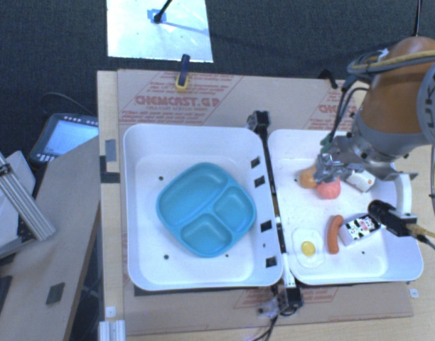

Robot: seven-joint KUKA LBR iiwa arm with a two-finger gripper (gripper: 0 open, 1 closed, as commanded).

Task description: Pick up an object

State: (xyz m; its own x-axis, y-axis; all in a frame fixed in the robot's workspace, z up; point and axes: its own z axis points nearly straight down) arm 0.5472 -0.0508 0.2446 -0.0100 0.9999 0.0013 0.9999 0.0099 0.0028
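My gripper (pixel 328 169) hangs low over the back of the right bin (pixel 402 265). Directly in front of it lies a pink rounded toy (pixel 329 189), seemingly touching its tip. A small orange piece (pixel 306 179) sits just left of the gripper. To the right, partly under the wrist, is a white piece (pixel 360 181). Nearer the front of that bin lie a reddish sausage (pixel 334 234), a fried-egg toy (pixel 308 249) and a small white patterned box (pixel 360 228). I see nothing lifted off the bin floor.
The left bin (pixel 143 261) holds a blue divided plate (pixel 205 209). A black-clipped divider (pixel 268 190) separates the bins. The arm's orange band and grey body (pixel 402 98) loom over the right bin's back right corner. A tablet (pixel 65 137) lies off the bench at left.
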